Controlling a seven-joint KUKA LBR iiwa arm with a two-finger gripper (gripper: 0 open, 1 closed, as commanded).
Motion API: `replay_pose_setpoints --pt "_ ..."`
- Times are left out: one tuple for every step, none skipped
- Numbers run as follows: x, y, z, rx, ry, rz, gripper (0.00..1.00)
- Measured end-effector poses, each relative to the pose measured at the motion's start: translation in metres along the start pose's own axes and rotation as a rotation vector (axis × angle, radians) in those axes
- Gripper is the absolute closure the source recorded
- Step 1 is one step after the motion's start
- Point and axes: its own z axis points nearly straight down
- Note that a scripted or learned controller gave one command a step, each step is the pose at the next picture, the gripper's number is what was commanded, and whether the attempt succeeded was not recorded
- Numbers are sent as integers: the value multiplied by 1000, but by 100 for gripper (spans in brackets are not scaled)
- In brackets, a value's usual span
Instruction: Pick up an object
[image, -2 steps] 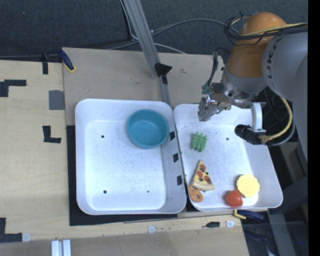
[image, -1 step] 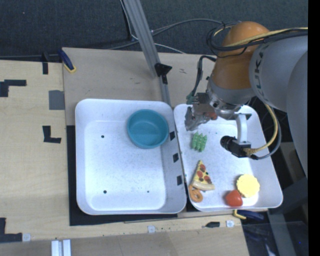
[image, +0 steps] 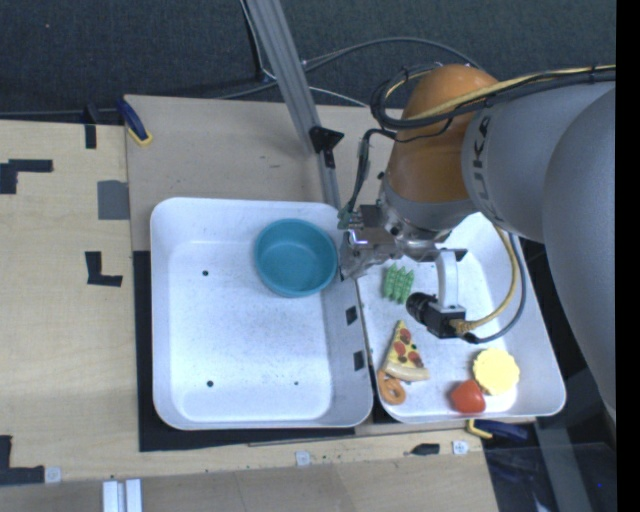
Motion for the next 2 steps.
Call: replay_pose_setpoints --pt "51 -19 -11 -2 0 -1 100" --pt "48 -19 -11 -1 -1 3 0"
